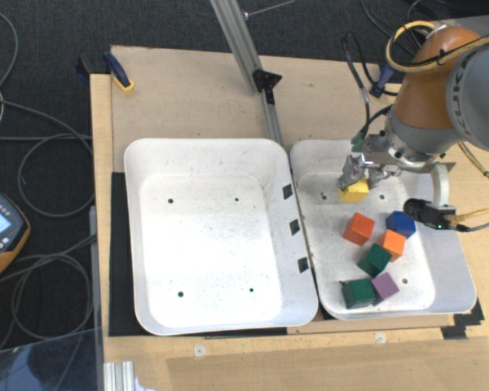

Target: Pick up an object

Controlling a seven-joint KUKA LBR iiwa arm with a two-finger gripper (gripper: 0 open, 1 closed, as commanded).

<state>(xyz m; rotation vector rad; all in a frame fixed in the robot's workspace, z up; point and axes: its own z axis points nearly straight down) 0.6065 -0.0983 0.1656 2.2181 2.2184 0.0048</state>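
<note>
Two white bins sit side by side on the bench (pixel 187 80), and the work is all in the right bin (pixel 448 287), where the grey arm (pixel 440 80) with its orange band reaches in from the right and hangs its gripper (pixel 357 179) over the far end. A yellow block (pixel 355 191) sits directly under the fingertips, touching or nearly touching them; from this slanted view it is not possible to tell whether the gripper is apart or pressed together, nor whether the block is clamped or merely lying on the bin floor beneath it. The other pieces lie loose toward the near end: an orange block (pixel 359 228), a blue block (pixel 400 223) touching a second orange block (pixel 394 242), a green block (pixel 374 260), a darker green block (pixel 359 292) and a purple block (pixel 385 286). The left bin (pixel 147 157) holds nothing. By appearances the pick is at the grasp stage, with the yellow block as target; a confirmed grip and a lift clear of the bin remain.
</note>
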